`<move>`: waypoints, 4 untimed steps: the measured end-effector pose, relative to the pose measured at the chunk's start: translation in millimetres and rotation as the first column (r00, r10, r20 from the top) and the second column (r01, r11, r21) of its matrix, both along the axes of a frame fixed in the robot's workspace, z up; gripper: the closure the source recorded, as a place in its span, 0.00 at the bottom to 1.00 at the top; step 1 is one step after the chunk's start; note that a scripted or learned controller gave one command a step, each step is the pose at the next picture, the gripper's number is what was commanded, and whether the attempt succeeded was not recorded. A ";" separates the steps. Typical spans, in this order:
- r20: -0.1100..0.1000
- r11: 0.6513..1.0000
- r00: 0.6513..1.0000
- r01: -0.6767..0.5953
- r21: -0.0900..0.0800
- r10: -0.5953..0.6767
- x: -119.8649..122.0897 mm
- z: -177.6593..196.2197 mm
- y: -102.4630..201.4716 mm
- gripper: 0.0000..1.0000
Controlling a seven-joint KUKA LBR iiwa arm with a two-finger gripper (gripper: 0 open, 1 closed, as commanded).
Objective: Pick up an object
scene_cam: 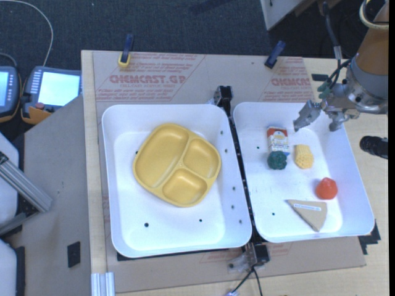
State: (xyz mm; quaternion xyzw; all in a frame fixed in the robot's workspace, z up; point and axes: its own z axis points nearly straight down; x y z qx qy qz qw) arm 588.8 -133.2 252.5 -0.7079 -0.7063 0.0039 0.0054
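Note:
The right bin holds several small items: a small orange-and-white carton, a dark green round piece, a yellow corn cob, a red tomato and a tan wedge. My gripper hangs over the bin's far part, above and to the right of the carton. Its two fingers stand spread apart and open, with nothing between them.
The left bin carries a yellow divided plate. A black clamp sits at the far end of the seam between the bins. Blue clips hold the board's far edge. A tablet lies off the bench at left.

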 end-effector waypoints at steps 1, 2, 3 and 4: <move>0.012 1.000 1.000 -0.003 -0.002 0.003 2.2 6.7 0.3 0.00; 0.005 1.000 1.000 -0.002 0.000 0.002 0.6 -57.1 3.5 0.00; 0.005 1.000 1.000 -0.001 0.000 0.001 -0.4 -120.5 -0.5 0.00; 0.021 1.000 1.000 -0.003 -0.005 0.003 2.9 -164.1 -0.8 0.00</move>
